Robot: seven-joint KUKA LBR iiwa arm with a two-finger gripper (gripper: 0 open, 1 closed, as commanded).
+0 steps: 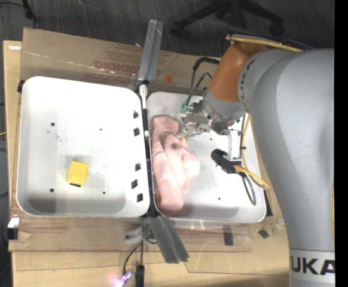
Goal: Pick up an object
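Pink cloth [169, 171] bunched against right bin's [246, 211] left wall, soft, light, best pinched at a raised fold; tool [189, 126] over its upper end, grip state unclear.

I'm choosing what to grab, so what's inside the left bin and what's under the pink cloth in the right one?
The left bin holds a yellow block. The pink cloth lies on the right bin floor; anything under it is covered.

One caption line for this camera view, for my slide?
Tool over a pink folded cloth in the right bin; yellow block in the left.
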